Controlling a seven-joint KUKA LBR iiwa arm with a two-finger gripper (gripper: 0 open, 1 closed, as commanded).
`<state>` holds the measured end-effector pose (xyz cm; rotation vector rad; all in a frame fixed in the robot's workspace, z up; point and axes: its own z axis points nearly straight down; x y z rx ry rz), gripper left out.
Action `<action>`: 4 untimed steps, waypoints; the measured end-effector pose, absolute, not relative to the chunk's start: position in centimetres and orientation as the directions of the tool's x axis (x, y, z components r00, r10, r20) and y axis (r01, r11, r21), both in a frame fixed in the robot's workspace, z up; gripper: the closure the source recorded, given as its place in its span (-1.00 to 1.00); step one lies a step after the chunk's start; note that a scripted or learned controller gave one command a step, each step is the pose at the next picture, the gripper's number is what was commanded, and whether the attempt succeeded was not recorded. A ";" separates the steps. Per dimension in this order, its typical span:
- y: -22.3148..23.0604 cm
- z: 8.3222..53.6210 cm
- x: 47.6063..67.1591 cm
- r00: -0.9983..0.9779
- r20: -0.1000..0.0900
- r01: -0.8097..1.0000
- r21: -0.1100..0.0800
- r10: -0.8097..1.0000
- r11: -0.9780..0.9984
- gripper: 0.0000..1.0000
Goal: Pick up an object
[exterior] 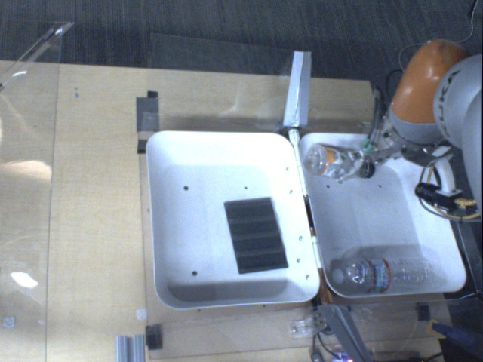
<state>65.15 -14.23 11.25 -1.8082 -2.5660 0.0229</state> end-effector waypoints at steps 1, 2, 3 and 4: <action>-15.5 10.8 66.5 -0.309 0.026 0.950 -0.046 0.951 0.310 -1.00; -15.8 10.1 65.7 -0.300 0.028 0.951 -0.062 0.953 0.302 1.00; -18.9 13.9 66.0 -0.112 0.015 0.993 -0.043 0.994 0.113 1.00; -11.7 16.6 66.5 -0.268 0.006 0.963 -0.015 0.963 0.268 1.00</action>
